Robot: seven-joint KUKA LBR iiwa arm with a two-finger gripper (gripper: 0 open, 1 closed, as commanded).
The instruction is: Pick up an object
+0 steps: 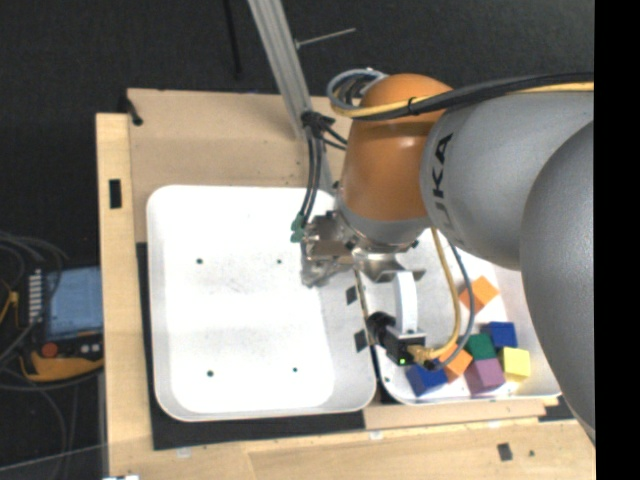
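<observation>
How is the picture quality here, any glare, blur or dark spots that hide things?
Camera view: sharp enough overall; the left bin is brightly lit, nearly washed out; the surroundings beyond the bench fall into darkness; the arm's orange band shows a soft highlight; the blocks keep clear colours; the arm hides much of the right bin.

The counter (200, 133) was a pale wooden board, lighter along its near edge, with dark floor around it. Two shallow white bins sat side by side on it. The left bin (240, 298) lay in full sight, its floor bare apart from a few small dark dots. The right bin (440, 396) was mostly hidden under the arm; its near corner showed, touching the left bin's rim.
</observation>
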